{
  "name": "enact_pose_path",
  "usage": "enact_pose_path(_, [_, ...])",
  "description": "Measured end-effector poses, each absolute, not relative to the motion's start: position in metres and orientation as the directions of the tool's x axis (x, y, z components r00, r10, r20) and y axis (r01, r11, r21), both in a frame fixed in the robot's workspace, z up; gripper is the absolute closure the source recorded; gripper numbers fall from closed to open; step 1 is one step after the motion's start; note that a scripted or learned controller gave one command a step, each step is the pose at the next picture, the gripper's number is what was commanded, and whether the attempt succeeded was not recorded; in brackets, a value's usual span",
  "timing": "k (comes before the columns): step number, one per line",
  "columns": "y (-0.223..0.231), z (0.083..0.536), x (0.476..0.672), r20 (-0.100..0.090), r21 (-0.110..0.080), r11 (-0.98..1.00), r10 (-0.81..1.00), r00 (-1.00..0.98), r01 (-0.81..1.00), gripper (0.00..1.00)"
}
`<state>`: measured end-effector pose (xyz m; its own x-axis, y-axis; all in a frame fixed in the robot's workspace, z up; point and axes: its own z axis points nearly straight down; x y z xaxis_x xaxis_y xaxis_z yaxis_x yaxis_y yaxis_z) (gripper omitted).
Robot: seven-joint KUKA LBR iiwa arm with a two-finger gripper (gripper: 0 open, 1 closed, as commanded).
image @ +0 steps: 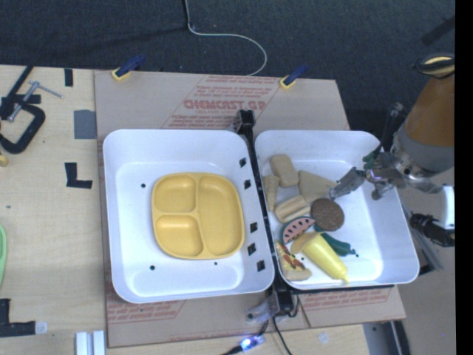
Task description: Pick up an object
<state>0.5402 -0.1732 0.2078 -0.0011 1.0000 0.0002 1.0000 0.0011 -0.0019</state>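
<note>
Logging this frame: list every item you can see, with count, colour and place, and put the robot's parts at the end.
white bins: 2, white, side by side on the bench
divided plate: 1, yellow, in the left bin
toy food pile: several pieces, in the right bin's left half; includes beige blocks, a brown round piece, a watermelon slice, a yellow corn cob
cardboard sheet: 1, brown with red print, under the bins
clips: 2, blue and yellow, on the cardboard's top edge
clamp: 1, black, far left of the bench
cable: 1, white, on the dark floor above
arm: 1, grey with orange band, right side
gripper: 1, metallic, over the right bin beside the pile
</note>
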Motion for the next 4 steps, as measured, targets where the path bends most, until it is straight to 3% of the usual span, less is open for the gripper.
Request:
enact_pose_path(1, [-0.128,0.1,0.545,-0.002,0.011,0.0,1.0,0.0,1.0,0.0])
enact_pose_path(2, [-0.032,0.189,0.513,0.004,0.003,0.01,1.0,-0.01,1.0,0.0])
enact_pose_path(3, [-0.037,0.193,0.513,0.001,-0.004,0.003,1.0,-0.003,1.0,1.0])
enact_pose_path(4, [0.048,0.335,0.511,0.004,0.013,0.013,1.0,-0.013,1.0,1.0])
